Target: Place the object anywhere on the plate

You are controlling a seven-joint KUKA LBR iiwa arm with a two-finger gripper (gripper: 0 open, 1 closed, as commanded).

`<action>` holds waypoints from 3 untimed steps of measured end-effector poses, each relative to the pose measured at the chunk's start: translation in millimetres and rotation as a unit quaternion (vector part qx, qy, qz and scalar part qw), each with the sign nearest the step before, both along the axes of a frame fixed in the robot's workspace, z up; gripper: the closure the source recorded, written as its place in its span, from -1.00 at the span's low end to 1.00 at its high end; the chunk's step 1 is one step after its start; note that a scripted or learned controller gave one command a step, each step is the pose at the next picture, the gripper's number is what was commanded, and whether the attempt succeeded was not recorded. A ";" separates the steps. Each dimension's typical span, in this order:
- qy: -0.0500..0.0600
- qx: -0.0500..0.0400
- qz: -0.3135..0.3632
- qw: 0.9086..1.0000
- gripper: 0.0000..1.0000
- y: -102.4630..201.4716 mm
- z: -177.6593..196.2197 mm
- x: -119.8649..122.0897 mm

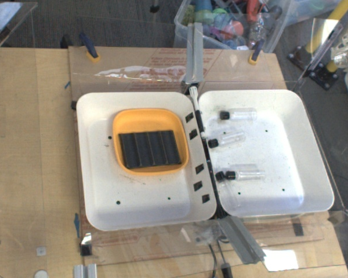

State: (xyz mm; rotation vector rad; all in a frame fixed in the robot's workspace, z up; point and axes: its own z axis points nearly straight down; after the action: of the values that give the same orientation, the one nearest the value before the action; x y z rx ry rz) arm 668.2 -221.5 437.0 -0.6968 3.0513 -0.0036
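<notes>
- Sitting in the left bin (98, 207), the orange plate (123, 126) lies flat toward that bin's upper middle, a rounded square with a raised rim.
- On the plate rests a dark ribbed insert (149, 149), a black rectangle with lengthwise grooves, covering most of the plate's floor and reaching its lower rim.
- The right bin (290, 184) holds three clear vials with black caps, all lying on their sides with caps pointing toward the divider between the bins.
- The upper vial (239, 114) lies near the bin's top, well apart from the other two.
- The middle vial (225, 139) lies just below it, slightly tilted, its cap close to the bin's left wall.
- The lower vial (242, 174) lies nearer the bin's centre, roughly level across the view.
- None of the vials touches the plate; all three are in the other bin from it.
- Along the seam between the bins runs a row of small black tabs (196, 152).
- Both bins stand on a pale wooden desk (29, 155), with a sheet of clear plastic (145, 68) taped behind them.
- Beyond the desk, a clear tub of coloured toys (232, 10) sits on the floor.
- As for the tool, its state cannot be told from this view.
</notes>
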 end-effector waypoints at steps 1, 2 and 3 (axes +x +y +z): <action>0.000 -0.001 0.176 0.984 1.00 0.0 -0.3 0.0; 0.000 -0.003 0.360 0.933 1.00 0.0 -0.8 -0.1; 0.000 -0.004 0.472 0.882 1.00 0.1 -1.0 -0.2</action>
State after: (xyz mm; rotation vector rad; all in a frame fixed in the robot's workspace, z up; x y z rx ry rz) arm 668.1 -221.4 436.0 -2.0563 2.3627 -0.0053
